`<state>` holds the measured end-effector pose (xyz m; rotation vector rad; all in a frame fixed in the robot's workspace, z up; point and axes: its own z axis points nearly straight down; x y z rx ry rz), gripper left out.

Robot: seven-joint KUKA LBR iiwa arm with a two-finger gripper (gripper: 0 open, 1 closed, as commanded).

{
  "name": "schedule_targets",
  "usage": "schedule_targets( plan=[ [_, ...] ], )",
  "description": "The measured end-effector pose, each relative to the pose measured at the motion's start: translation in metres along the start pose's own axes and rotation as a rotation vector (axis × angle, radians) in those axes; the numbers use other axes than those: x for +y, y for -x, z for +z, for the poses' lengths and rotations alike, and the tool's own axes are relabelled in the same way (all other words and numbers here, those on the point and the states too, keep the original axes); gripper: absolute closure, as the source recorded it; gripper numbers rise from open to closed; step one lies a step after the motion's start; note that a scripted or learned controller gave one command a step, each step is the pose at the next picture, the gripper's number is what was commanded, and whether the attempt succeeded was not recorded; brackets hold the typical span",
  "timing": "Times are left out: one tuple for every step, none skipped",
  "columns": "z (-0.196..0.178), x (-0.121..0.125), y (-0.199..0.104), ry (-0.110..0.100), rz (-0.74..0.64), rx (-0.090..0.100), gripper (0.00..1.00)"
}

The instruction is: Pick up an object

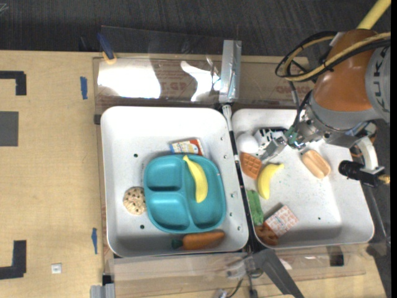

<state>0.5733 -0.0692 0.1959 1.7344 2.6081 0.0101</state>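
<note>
My gripper [273, 149] hangs over the left part of the right bin [347, 228], reaching in from the orange-banded wrist at the upper right. It is open and nothing sits between its fingers. Just below its tips lies a small yellow banana [268, 180], and a waffle piece [250, 164] lies to the left of them. A tan bread roll [315, 163] lies to the gripper's right. Further down in the same bin are a green strip [255, 205], a patterned packet [282, 219] and a brown cookie [267, 233].
The left bin [118, 135] holds a teal divided plate [167, 197] with a banana [197, 177] on it, a printed box [187, 146], a speckled cookie [133, 200] and an orange sausage [201, 240]. A ridge [239, 185] separates the two bins. Cables loop above the wrist.
</note>
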Motion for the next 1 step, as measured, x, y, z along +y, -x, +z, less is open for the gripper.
schedule_targets(
  plan=[
    [0.0582, -0.0048, 0.0471, -0.011, -0.284, 0.006, 0.00]
  ],
)
